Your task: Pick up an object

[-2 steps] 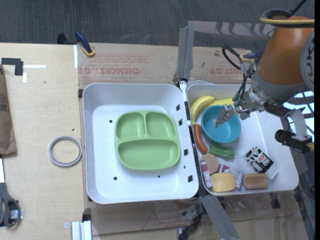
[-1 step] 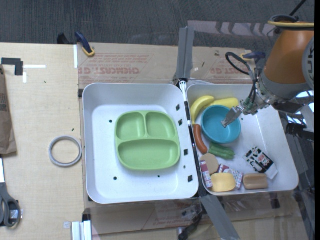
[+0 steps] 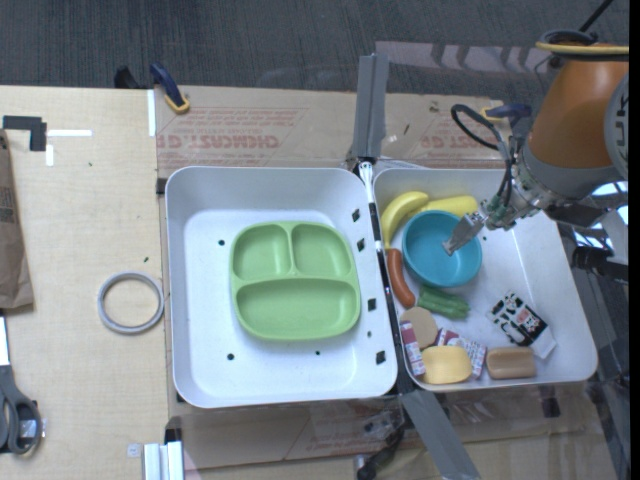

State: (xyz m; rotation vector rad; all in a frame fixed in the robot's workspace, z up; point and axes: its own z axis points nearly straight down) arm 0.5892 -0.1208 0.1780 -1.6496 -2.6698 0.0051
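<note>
Green divided plate [image 3: 295, 280] is held by left bin [image 3: 190, 298] | blue bowl [image 3: 441, 249], banana [image 3: 402, 211] by right bin [image 3: 560, 298] | gripper [image 3: 462, 234] state cannot be told

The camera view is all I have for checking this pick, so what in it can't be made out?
- Gripper: over the blue bowl; finger state blurred.
- Banana: lower part hidden by the bowl.
- Green vegetable: upper edge under the bowl rim; type unclear.
- Black-and-white packet: print too small to read.
- Arm: cut off by the right edge.
</note>
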